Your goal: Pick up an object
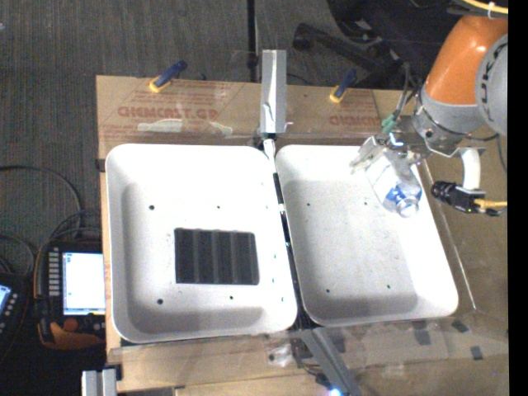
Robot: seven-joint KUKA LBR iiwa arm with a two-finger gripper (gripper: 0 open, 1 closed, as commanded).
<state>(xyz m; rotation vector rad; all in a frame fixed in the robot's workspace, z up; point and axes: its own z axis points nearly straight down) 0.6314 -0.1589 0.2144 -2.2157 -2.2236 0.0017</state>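
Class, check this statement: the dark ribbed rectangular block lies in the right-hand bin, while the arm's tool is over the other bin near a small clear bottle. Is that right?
Not quite. The camera view shows the dark ribbed block in the left-hand bin, not the right. The tool is over the right-hand bin, near the small clear bottle, as stated.

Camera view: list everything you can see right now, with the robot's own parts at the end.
left bin: 1, white, left half of bench
right bin: 1, white, right half of bench
ribbed tray: 1, dark, flat in the left bin
clear bottle: 1, transparent with blue label, at the gripper over the right bin's far right part
clamps: 2, blue and yellow, far bench edge
pendant: 1, lit screen, floor at left
arm: 1, grey, orange band
gripper: 1, at the bottle's upper end
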